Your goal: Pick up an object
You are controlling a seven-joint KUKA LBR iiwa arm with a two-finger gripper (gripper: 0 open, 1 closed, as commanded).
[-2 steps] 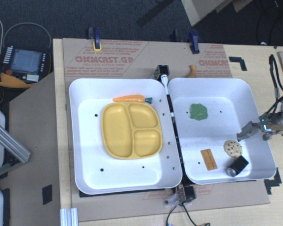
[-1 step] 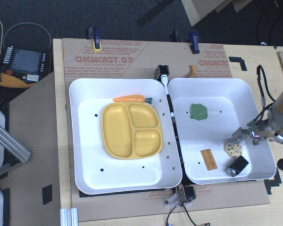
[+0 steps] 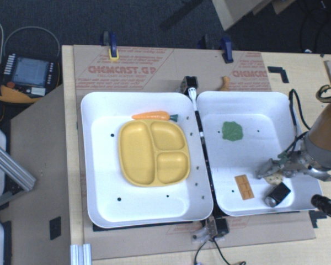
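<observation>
In the right bin [image 3: 254,101] lie a flat green piece [image 3: 231,131] towards the back and a small tan rectangular block [image 3: 244,186] near the front. My gripper [image 3: 269,173] hangs low over the right bin's front right part, just right of the tan block and apart from it. I see nothing held in it. The left bin [image 3: 99,148] holds a yellow divided plate [image 3: 153,151], and an orange carrot with a green end [image 3: 152,115] lies just behind that plate.
The two bins meet along a dark seam [image 3: 201,142]. Clamps [image 3: 113,43] hold the cardboard sheet at the back edge of the bench. A handheld screen unit [image 3: 28,73] sits off the bench at the far left.
</observation>
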